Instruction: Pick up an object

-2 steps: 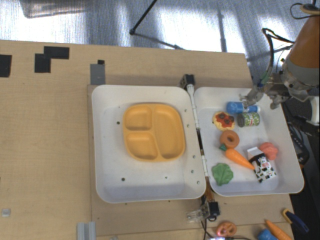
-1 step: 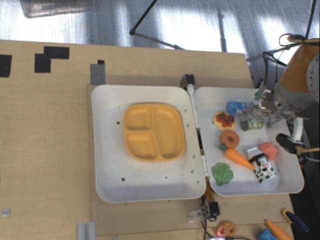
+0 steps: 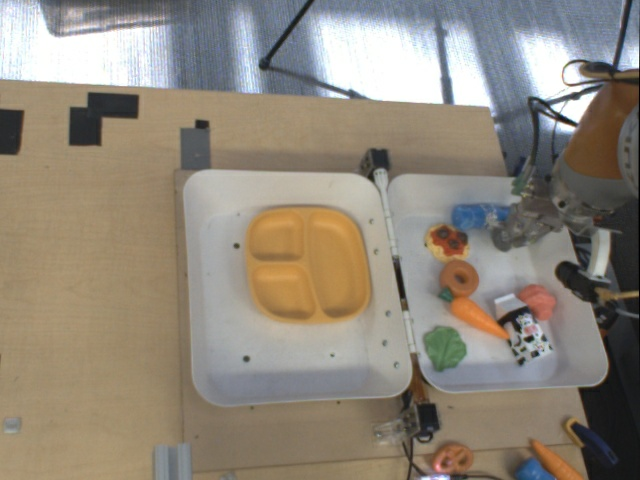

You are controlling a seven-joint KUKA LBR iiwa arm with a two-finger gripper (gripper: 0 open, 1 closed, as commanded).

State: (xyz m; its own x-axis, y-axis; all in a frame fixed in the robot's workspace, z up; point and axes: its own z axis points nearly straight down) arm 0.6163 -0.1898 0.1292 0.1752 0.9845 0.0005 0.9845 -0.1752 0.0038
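The grey two-finger gripper (image 3: pixel 512 236) is hovering at the frame's right, beside a blue plastic bottle (image 3: pixel 473 215) in the right white bin (image 3: pixel 580 368). Whether its fingers are parted cannot be told.

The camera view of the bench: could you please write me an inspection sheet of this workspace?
Surface: tan bench bearing left bin and right bin.
Job's things: in the right bin, blue object, pizza toy, doughnut, carrot, green leafy toy, pink toy, cow-patterned toy.
Clutter: yellow divided plate in the left bin.
Grippers: claw over the right bin's far side, beside the blue object.
Cables: wires near the arm.
Surroundings: toys at the near edge.
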